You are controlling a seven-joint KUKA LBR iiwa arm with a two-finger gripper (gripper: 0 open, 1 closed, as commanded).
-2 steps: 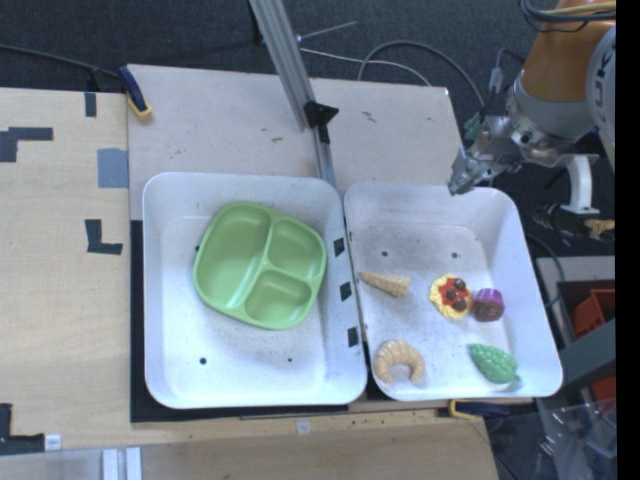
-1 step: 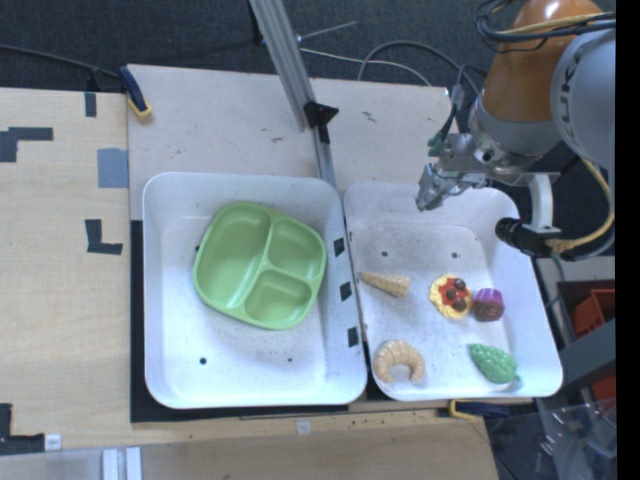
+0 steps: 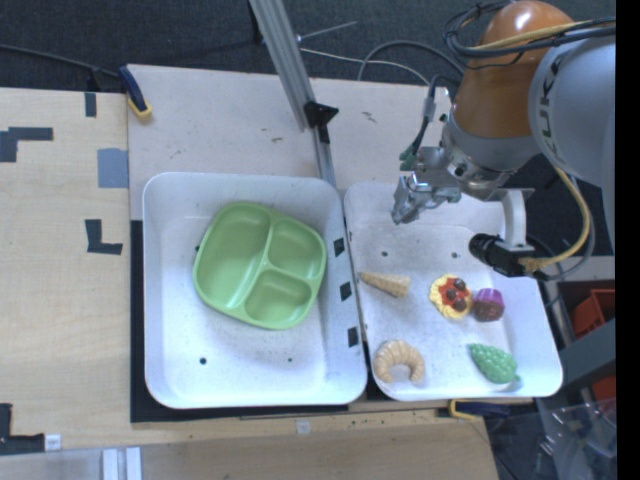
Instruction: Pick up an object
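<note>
The right bin (image 3: 400, 238) holds several toy foods: a cone-shaped pastry (image 3: 386, 284), a croissant (image 3: 400, 362), a small tart with red fruit (image 3: 451, 296), a purple piece (image 3: 488, 305) and a green bumpy piece (image 3: 493, 362). My gripper (image 3: 409, 208) hangs over the far left part of that bin, above and behind the cone pastry, apart from all the foods. Nothing shows between its fingertips.
The left bin (image 3: 170, 298) carries a green divided plate (image 3: 261, 265). A slanted metal rod (image 3: 285, 43) runs from the top down to the gap between the bins. The arm's orange and grey bulk (image 3: 520, 78) overhangs the right bin's far corner.
</note>
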